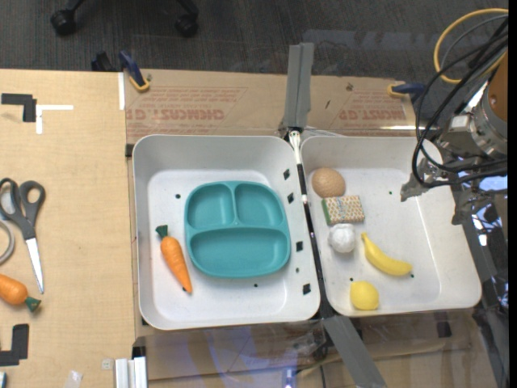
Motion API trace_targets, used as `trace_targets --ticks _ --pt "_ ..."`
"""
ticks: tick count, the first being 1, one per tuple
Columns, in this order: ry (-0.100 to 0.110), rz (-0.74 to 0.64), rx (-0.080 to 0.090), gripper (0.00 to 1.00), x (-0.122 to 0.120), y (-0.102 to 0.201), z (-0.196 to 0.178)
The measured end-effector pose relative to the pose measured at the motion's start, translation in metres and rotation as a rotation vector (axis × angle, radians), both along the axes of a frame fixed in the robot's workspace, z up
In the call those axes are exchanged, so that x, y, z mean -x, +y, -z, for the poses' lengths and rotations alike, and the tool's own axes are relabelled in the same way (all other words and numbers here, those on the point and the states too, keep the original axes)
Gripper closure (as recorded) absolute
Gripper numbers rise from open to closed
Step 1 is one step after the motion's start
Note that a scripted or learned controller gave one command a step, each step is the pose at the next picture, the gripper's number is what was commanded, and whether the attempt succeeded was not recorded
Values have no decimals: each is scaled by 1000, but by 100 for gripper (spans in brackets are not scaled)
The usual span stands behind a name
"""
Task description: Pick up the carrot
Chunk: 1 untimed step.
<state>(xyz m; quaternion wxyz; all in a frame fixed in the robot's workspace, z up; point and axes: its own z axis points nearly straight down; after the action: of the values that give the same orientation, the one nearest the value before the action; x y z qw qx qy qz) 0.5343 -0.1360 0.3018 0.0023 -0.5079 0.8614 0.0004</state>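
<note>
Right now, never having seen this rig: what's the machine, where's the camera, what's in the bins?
One fixed camera looks down at a slant on two shallow white bins. The grey robot arm reaches in from the right, over the right white bin; I cannot tell its gripper's state. The left white bin holds an orange carrot with a green top beside a teal divided plastic tray. The right bin holds a brown egg-shaped object, a patterned block, a white ball, a yellow banana and a yellow lemon.
</note>
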Motion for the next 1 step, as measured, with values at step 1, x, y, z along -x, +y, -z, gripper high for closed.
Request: trace_targets --ticks 1 --pt "2 68 1 0 -9 4 185"
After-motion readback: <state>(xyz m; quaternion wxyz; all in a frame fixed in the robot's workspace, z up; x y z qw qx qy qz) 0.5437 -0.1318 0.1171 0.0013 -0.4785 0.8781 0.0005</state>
